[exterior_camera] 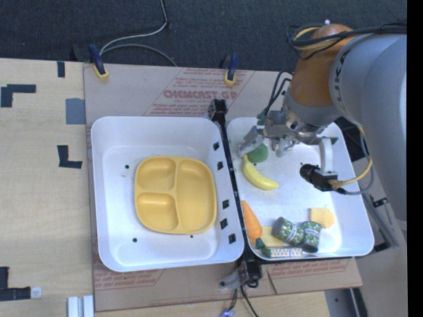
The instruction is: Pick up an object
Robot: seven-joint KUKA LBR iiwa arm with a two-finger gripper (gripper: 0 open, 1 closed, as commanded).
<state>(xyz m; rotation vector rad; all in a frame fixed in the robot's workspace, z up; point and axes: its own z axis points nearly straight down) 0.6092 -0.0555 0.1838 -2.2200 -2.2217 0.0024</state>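
arm: grey KUKA arm (370, 78) reaching in from the right, orange band above the wrist, wrist low over the right bin's far-left area
jaws: gripper (264, 142) just above the green object; two grey fingers seem splayed apart, but the fingertips are too cluttered to read, so cannot tell if wide or closed; nothing seen held between them
right bin: white bin (350, 243) holding all the candidates
green object: small round green thing (258, 154) right under the gripper, touching the banana's top end; likely the target
banana: yellow banana (259, 176) just below the green object, lying at a slant
carrot: orange carrot (252, 222) by the bin's left wall, near edge
other items: green patterned pieces (297, 232) and a yellow-orange chunk (322, 217) near the front, well apart from the gripper
left bin: white bin (106, 177) with a yellow divided plate (176, 195) in it
surface: cardboard sheet (172, 91) under both bins
risk 1: green object is round and small, so it could roll or squirt out as the jaws close
risk 2: banana touches it, so a finger may land on the banana and nudge both or pinch the wrong thing
risk 3: target sits close to the bin's left wall and divider, so a finger could catch the wall on descent
risk 4: program-driven try, so an off-centre closure would come up empty
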